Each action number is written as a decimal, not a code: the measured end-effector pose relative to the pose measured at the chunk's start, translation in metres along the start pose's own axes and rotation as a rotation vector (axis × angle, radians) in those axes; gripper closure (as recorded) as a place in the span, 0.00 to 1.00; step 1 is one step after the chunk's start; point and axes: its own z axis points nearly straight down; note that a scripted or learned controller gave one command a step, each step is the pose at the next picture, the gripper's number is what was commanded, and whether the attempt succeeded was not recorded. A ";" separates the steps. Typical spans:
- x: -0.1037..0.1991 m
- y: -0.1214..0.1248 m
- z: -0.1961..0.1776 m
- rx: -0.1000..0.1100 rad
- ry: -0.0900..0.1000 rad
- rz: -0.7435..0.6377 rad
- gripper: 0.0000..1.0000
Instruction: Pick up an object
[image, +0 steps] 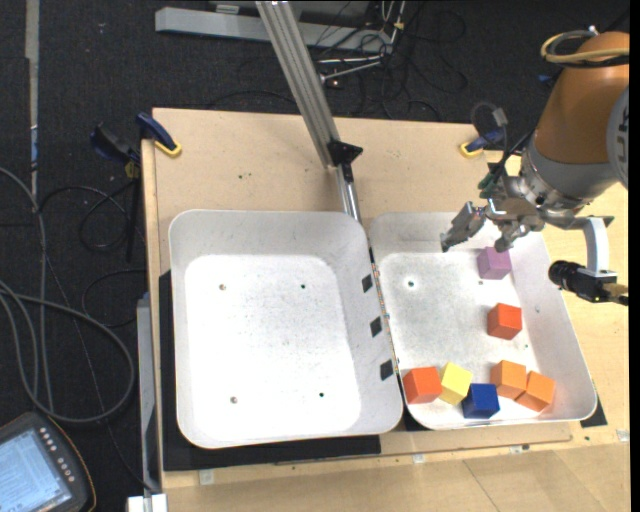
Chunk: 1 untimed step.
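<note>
Over the right bin (560, 330), the grey arm with its orange band reaches in from the right, and its gripper (484, 232) hangs above the bin's far part. Its two fingers (458, 228) are spread wide with nothing between them; one points left over bare floor, the other sits just above a purple cube (493, 263), which lies just beside and below the gripper, whether touching it I cannot tell. Nearer the camera, an orange cube (504, 321) sits alone toward the bin's right side. Along the near wall lie five more blocks: an orange one (422, 384), a yellow one (455, 382) touching it, a blue one (481, 400), and two orange ones (511, 377) (538, 390) close together by the right corner. Left of it, the left bin (190, 300) rests on the bench (230, 150), its floor speckled.
</note>
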 end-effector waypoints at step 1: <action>0.000 0.001 -0.003 -0.004 -0.001 0.000 0.00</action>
